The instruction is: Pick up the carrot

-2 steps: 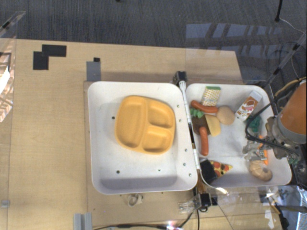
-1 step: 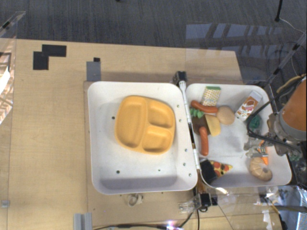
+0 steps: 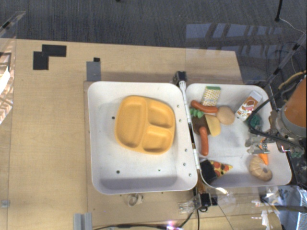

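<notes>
The carrot (image 3: 264, 158) lies near the right edge of the right bin (image 3: 230, 150). A short orange stretch of it shows just below the gripper, and a dark green tuft (image 3: 254, 121) that looks like its leafy top shows above. My gripper (image 3: 262, 144) hangs low over the carrot's middle and hides that part. The arm's grey body and orange band (image 3: 293, 104) come in from the right. Whether the carrot is gripped cannot be made out.
A bread roll (image 3: 260, 168) sits just below the carrot. A small carton (image 3: 247, 106), an egg-like ball (image 3: 225, 115), two sausages (image 3: 204, 141), a cracker (image 3: 211, 95) and a pizza slice (image 3: 221, 166) fill the right bin. A yellow divided plate (image 3: 144, 124) rests in the left bin (image 3: 103, 143).
</notes>
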